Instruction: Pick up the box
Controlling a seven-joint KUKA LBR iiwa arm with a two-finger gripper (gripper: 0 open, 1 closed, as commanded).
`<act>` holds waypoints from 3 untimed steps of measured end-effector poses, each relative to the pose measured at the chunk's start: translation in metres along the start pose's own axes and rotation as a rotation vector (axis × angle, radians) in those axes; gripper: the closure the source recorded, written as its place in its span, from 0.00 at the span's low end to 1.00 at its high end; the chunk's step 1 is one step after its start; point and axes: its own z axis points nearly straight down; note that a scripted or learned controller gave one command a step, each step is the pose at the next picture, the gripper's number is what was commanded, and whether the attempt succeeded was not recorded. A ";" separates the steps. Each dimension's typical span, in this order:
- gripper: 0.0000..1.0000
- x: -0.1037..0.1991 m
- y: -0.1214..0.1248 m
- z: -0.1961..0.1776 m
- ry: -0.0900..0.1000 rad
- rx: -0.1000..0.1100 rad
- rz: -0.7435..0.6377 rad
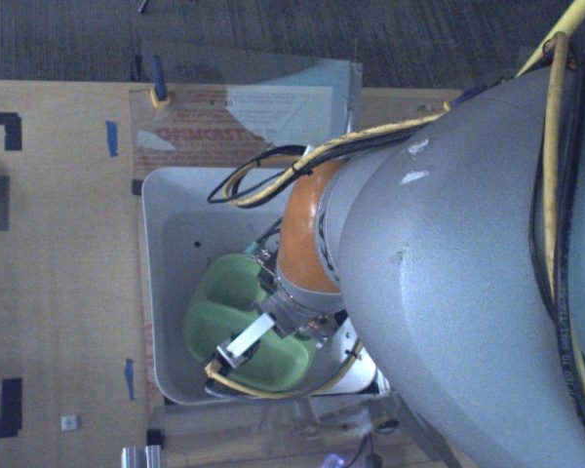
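Arm comes in from the right and covers most of the frame. Its orange band sits at centre, so the wrist is tipped down-left into the white bin at centre-left. The gripper hangs low over a green lumpy thing in the bin's lower half, prob. touching it or just above. I can't tell from here whether the gripper is open or closed, as the wrist body blocks my line of sight.

The box is my problem, since I can't place it w/ any confidence. There's a pale shape at the bin's lower right, tucked under the arm, which might be it, but it's too hidden to call. My read is that the wrist is angled that way to reach the bin's near corner, and the green thing is just in the way. No grasp confirmed, so I'd rate the task as not done.
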 end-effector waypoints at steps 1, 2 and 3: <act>1.00 0.057 -0.029 -0.106 -0.009 0.012 -0.089; 1.00 0.032 -0.010 -0.007 0.021 -0.009 -0.281; 1.00 0.037 0.058 -0.086 -0.011 0.011 0.132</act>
